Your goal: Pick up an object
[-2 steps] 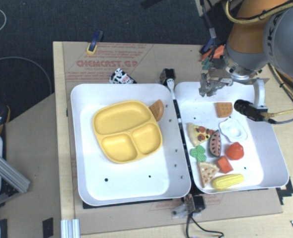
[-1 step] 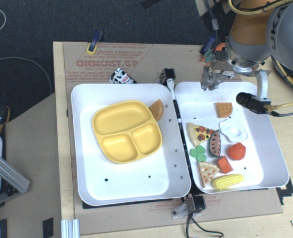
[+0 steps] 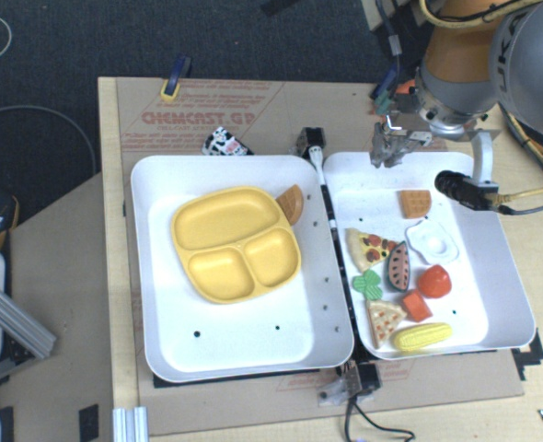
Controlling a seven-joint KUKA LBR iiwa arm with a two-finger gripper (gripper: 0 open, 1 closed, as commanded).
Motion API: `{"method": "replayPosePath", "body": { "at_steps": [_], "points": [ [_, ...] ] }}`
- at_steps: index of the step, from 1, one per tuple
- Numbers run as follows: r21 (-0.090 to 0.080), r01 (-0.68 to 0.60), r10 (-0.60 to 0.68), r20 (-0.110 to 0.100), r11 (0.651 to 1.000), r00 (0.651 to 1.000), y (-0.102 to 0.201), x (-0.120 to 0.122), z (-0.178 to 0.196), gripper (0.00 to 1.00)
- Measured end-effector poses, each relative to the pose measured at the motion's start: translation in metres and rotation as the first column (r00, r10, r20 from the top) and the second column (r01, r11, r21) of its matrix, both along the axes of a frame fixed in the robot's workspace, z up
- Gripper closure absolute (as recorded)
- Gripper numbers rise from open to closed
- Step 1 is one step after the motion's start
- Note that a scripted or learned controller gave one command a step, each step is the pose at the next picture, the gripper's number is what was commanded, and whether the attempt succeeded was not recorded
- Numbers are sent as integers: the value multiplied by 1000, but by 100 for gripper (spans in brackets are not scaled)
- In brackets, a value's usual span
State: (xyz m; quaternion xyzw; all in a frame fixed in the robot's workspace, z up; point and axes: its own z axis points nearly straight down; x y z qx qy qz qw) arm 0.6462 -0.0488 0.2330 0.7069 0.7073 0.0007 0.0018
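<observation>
The claw (image 3: 388, 145) hangs over the far edge of the right bin (image 3: 506, 274), its fingers close together with nothing between them. Below it in that bin lie the toy foods: a tan cracker square (image 3: 415, 203) nearest, then a white fried egg (image 3: 433, 243), a pizza slice (image 3: 367, 246), a watermelon wedge (image 3: 398, 265) and a red tomato (image 3: 434, 281). Toward the near edge sit a green leafy piece (image 3: 368, 284), a small orange-red block (image 3: 416, 306), a sandwich triangle (image 3: 384, 319) and a yellow corn cob (image 3: 421, 337). The left bin (image 3: 152, 274) holds a yellow divided plate (image 3: 235, 243) with a brown piece (image 3: 292, 203) touching its far right corner. Both bins rest side by side on the counter (image 3: 124, 136).
</observation>
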Motion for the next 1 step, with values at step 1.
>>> {"method": "replayPosePath", "body": {
  "at_steps": [1],
  "points": [
    [1, 1, -1, -5, 1000, 1000, -2, -7, 2, 100]
  ]
}}
